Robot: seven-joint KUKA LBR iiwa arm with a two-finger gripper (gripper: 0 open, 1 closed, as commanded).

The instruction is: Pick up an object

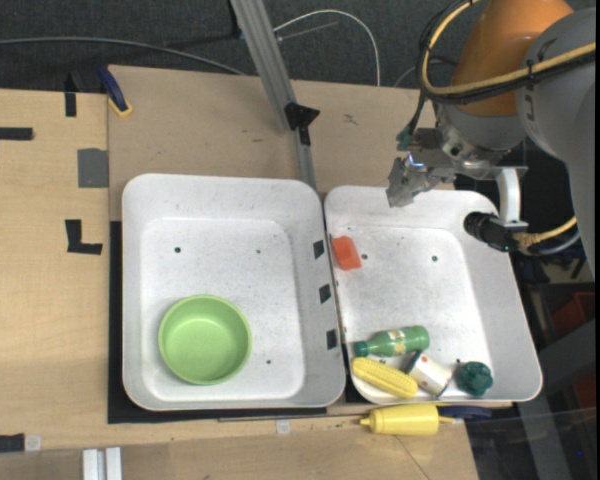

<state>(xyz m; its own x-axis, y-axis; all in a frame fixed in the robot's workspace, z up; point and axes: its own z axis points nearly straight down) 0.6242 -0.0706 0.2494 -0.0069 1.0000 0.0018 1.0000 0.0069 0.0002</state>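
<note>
My gripper [408,183] hangs over the right bin's [500,298] far rim; how far open, I cannot tell. The orange block [346,253] lies near, below-left; nothing visibly held.

Even, bright overhead light washes the white bins [230,193] nearly flat, with only soft shadows. The picture is slightly grainy and soft, darker toward the top background.

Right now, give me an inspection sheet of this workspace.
Surface: wooden bench bearing left bin and right bin.
Job's things: right bin holds orange block, green bottle, corn cob, dark green piece; left bin holds green bowl.
Clutter: yellow bottle on the bench.
Grippers: hand above the right bin's far edge, nothing seen in it.
Cables: white cable behind the bench.
Surroundings: grey pole, black tape marks.
</note>
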